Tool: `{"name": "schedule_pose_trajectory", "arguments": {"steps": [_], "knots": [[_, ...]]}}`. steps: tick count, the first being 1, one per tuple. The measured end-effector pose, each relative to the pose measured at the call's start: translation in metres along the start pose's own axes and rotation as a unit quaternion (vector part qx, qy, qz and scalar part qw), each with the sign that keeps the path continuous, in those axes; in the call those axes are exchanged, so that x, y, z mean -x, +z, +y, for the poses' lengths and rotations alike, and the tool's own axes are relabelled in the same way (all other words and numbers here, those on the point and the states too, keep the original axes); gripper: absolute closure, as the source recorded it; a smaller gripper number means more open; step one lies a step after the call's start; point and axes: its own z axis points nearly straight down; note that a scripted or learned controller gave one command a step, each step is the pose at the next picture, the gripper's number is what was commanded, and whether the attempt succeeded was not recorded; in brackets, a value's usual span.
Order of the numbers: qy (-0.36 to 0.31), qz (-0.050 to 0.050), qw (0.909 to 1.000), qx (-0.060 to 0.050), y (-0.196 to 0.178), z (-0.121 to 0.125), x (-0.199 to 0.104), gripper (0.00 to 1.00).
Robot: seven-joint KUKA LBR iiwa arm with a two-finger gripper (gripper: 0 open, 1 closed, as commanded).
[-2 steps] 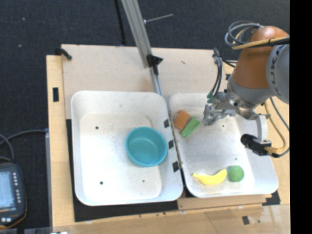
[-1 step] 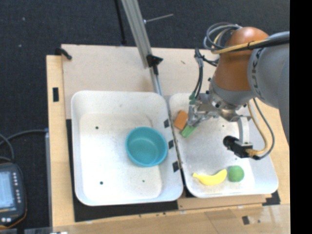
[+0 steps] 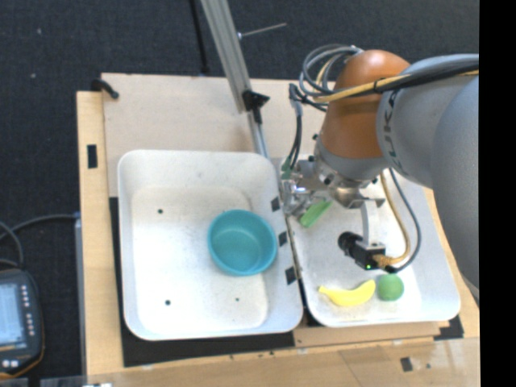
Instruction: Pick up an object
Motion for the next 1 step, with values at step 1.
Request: {"name": "schedule_pose_trajectory", "arguments": {"steps": [1], "knots": [[-0.001, 0.001, 1.0000, 0.001, -0.0097, -0.0032, -0.0575, 1.00]]}}
